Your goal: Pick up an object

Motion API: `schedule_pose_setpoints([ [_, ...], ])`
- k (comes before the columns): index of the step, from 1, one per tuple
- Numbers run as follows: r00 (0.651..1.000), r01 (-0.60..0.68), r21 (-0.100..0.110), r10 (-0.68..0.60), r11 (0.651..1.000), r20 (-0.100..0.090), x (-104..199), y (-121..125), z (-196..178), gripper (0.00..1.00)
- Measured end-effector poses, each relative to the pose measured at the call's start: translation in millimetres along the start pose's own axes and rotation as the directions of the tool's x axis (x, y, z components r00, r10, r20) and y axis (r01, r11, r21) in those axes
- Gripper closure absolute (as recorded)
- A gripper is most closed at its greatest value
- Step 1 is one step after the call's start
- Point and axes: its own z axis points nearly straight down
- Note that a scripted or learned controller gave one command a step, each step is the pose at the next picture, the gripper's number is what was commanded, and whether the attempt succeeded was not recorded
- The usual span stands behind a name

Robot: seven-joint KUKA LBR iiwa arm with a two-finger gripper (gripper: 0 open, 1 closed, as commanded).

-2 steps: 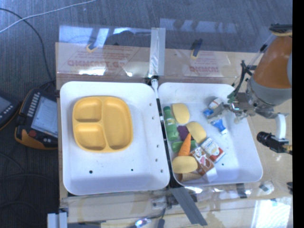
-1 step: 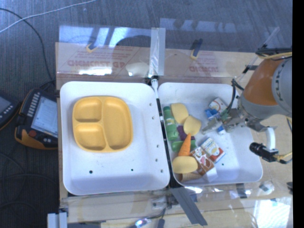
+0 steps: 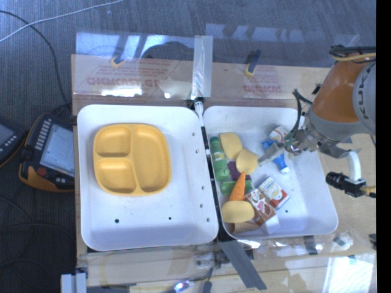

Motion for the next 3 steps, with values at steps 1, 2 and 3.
schedule_pose_setpoints([
  [1, 1.000, -0.001, -0.023, 0.001, 1.000, 0.006, 31.6, 33.3, 47.5, 0.00],
  [2, 1.000, -0.004, -0.029, 0.004, 1.000, 0.006, 31.5, 35.7, 40.7, 1.00],
  [3, 0.976, -0.218, 0.002, 0.218, 0.976, 0.003, 70.7, 70.9, -66.3, 1.00],
])
